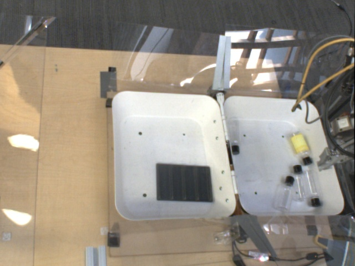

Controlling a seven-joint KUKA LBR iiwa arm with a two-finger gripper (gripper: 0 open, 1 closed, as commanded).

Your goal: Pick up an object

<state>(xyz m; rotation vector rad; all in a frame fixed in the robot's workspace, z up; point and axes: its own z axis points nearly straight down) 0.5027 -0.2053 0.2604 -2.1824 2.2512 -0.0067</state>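
The right bin (pixel 260 121) holds a small yellow block (pixel 299 143) near its right side. Below the block lie several clear vials with black caps (pixel 307 182), and one clear vial (pixel 282 197) rests near the front rim. A small black cap (pixel 235 148) sits by the bin's left wall. In the left bin (pixel 161 112), a flat black ribbed rectangle (pixel 184 182) lies at the front centre.
Yellow and black cables (pixel 324 76) hang over the right bin's far right corner. A grey metal part (pixel 331 159) juts in over that bin's right rim. A metal post (pixel 223 62) stands behind the divide between the bins. Clear sheeting lies behind both bins.
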